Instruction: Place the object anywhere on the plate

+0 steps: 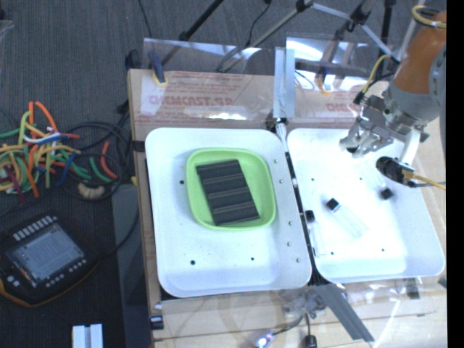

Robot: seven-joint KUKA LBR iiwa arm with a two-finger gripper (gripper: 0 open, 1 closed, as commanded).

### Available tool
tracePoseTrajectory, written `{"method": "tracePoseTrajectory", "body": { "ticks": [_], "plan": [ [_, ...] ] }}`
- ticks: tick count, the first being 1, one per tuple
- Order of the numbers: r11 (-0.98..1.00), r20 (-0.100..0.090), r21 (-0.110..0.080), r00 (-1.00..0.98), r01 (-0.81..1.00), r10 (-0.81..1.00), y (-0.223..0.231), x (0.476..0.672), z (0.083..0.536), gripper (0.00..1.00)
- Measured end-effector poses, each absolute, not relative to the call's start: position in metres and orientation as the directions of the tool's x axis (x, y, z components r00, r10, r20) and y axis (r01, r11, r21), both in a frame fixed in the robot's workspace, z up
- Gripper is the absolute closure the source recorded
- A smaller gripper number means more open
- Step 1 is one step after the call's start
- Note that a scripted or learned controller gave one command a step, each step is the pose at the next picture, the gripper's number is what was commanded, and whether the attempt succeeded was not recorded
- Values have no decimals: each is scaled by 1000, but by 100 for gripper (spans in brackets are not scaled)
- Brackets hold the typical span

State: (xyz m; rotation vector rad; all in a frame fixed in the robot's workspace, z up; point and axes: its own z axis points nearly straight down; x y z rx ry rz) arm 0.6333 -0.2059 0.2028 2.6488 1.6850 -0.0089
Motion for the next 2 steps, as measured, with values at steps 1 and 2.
{"method": "tracePoseTrajectory", "body": {
  "ticks": [1,2],
  "plan": [
    [-424,-6,-1,424,906,906,-206,633,203,0],
    [-437,-2,0,437,900,900,-214,637,261,0]
  ]
}}
